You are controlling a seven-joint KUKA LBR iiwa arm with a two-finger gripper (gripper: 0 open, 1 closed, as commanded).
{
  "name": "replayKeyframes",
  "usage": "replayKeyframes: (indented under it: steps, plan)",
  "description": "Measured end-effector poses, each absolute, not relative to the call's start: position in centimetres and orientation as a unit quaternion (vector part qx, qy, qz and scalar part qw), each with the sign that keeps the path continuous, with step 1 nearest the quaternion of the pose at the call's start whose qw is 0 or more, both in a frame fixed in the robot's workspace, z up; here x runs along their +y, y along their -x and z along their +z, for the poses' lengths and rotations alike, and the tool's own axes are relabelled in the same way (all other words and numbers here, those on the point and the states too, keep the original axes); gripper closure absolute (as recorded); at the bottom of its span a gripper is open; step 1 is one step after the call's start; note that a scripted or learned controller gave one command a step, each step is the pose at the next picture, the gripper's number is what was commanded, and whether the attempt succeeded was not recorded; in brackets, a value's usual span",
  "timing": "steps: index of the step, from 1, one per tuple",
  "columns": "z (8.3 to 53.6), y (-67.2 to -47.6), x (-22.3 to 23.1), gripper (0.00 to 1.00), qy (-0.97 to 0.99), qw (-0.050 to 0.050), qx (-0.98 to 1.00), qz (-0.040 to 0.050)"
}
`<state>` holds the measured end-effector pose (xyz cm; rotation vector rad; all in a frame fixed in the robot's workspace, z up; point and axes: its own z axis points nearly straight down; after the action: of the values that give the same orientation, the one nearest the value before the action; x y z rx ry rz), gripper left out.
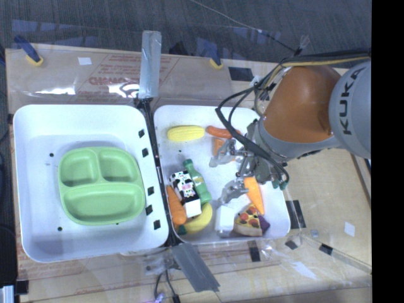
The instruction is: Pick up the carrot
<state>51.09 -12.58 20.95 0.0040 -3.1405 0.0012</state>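
- The end effector (227, 174) is down inside the right bin (165, 122), and its two silver fingers (222, 156) look spread apart with nothing between them. I judge the grasp has not been made yet.
- What I take for the carrot (254, 194) is an orange cone lying just beside the nearer finger, on the wrist side of the end effector. It sits outside the gap, not in it.
- Two other orange pieces could fool me. A tapered one (177, 206) lies well beyond the fingertips against the bin's far wall. A shorter one (219, 132) sits just past the upper finger, next to the corn (185, 133).
- I'd say the step in hand is lining up. The next move calls for drawing the end effector back toward the arm until the cone sits between the fingers, then closing and lifting.
- The crowding worries me. A pizza slice (249, 221) and a white block (225, 218) lie just beneath the carrot, and a green bottle (196, 183) and a banana (199, 219) lie ahead of the fingertips.
- The bin floor is smooth white plastic, so I expect the cone may slide or roll when nudged.
- Farther off, past the right bin, the left bin (25, 169) holds a green divided plate (100, 185).
- The desk (328, 188) is pale wood under clear sheeting with tape marks, and dark carpeted floor (95, 5) lies behind it.
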Motion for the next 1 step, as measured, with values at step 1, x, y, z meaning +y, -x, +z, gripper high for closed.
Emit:
replayKeyframes:
  steps: [1]
  plan:
    - [16.68,-51.77,-21.08,0.00,-0.022,0.001,-1.000,0.0005]
